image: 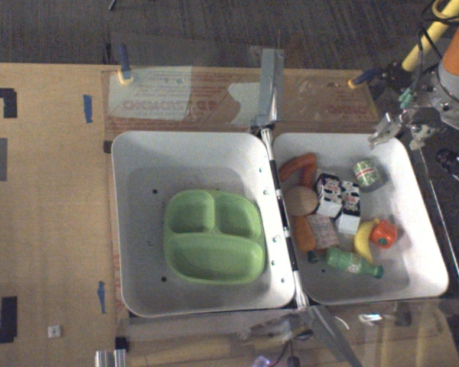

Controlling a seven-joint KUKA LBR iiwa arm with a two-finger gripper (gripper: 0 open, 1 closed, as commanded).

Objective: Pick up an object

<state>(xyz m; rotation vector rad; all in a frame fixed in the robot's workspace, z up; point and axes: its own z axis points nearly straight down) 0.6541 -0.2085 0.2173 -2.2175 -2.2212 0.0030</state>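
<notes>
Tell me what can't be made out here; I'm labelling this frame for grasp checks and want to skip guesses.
- Gripper, camera view: small and blurred above the right bin's far corner.
- Arm: cut off by the right edge.
- Small cartons: print too small to read.
- Flat packet: label blurred; it overlaps the brown item beneath.
- Green bottle: label unreadable.

The robot arm [453,67] is reaching in from the top right corner. Its grey body with an orange part is showing at the edge. The gripper [402,127] is hanging low at the end of the arm, its small metal fingers [384,131] pointing down and left. Nothing is sitting between the fingers.
</notes>
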